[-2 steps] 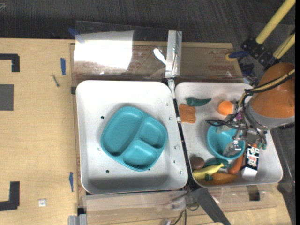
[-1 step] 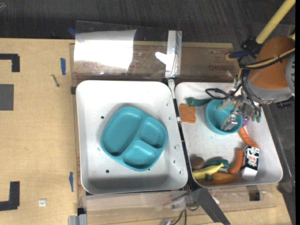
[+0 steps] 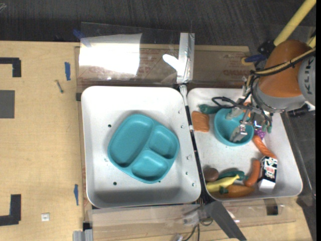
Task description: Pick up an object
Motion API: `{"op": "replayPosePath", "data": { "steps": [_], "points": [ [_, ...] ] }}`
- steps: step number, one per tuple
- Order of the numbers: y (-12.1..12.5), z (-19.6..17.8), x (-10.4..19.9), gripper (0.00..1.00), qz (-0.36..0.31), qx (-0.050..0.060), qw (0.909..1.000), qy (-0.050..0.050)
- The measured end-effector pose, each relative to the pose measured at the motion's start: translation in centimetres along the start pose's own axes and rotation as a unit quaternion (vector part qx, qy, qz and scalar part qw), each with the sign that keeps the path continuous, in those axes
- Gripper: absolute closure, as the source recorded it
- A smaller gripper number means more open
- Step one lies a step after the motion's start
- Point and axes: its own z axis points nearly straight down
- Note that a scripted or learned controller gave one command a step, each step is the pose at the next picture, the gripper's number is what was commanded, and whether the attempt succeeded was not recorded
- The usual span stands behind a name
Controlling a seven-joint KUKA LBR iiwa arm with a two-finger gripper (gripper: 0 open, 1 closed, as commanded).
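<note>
Toys lie heaped in the right bin [image 3: 293, 157], its near edge lined with a banana [image 3: 220, 184], carrots [image 3: 249, 178] and a small printed carton [image 3: 269, 169]. Farther back in that bin sits a teal bowl [image 3: 225, 129], an orange block [image 3: 200, 122] just left of it. The gripper [image 3: 242, 129] hangs inside the bowl; whether it grips anything I cannot tell. A teal divided plate [image 3: 143, 147] fills the left bin [image 3: 95, 104].

Light is even and fairly bright from overhead. A strong white glare washes out the clear panel [image 3: 110, 56] at the upper middle of the frame. Soft shadows lie under the teal tray [image 3: 144, 147] in the left bin [image 3: 95, 102]. Detail is slightly soft and grainy; the dark floor [image 3: 150, 6] along the top is dim.
</note>
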Motion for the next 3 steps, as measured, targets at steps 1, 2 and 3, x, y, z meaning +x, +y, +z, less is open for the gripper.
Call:
{"op": "replayPosePath", "data": {
  "steps": [1, 2, 3],
  "points": [
    [-1.6, -0.2, 5.7, 0.0, -0.01, 0.0, 1.0, 0.0],
    [-7.2, -0.2, 6.3, 0.0, -0.177, -0.002, 0.9842, -0.002],
    [-3.0, 0.2, -5.9, 0.0, -0.2, -0.007, 0.9797, 0.008]
  ]
}}
